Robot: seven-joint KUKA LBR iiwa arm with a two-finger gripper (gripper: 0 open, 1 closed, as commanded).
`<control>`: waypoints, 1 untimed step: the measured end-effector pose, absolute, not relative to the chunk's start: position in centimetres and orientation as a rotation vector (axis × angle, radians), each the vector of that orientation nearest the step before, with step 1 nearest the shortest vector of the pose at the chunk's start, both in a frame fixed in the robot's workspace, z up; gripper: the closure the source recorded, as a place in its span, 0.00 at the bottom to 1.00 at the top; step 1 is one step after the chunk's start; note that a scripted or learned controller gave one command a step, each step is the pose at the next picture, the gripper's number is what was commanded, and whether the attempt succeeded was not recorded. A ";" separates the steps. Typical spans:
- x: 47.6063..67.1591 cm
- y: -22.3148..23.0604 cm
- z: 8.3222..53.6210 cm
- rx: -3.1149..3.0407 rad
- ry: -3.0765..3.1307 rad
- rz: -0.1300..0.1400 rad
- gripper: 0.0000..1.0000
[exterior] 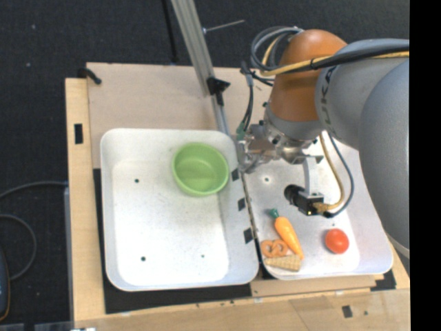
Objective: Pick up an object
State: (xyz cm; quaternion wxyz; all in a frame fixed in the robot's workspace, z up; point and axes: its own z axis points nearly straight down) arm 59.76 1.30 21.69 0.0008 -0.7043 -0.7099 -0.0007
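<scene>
A: Where was the carrot [288, 234] seen?

B: In the right bin [365, 254], beside a pretzel [275, 248], below the gripper [249, 156]. It was judged light, stiff, best pinched mid-length. The gripper's opening could not be told.

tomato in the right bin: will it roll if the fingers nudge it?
Probably. The tomato looks round and smooth, so a side nudge likely sends it rolling across the right bin. It sits apart from the carrot, so nothing nearby would stop it. Looks light, probably plastic.

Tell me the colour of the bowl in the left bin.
Light green; the bowl shows plainly in the camera view.
</scene>
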 end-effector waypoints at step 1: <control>59.3 6.9 21.8 -2.211 -2.230 -0.004 1.00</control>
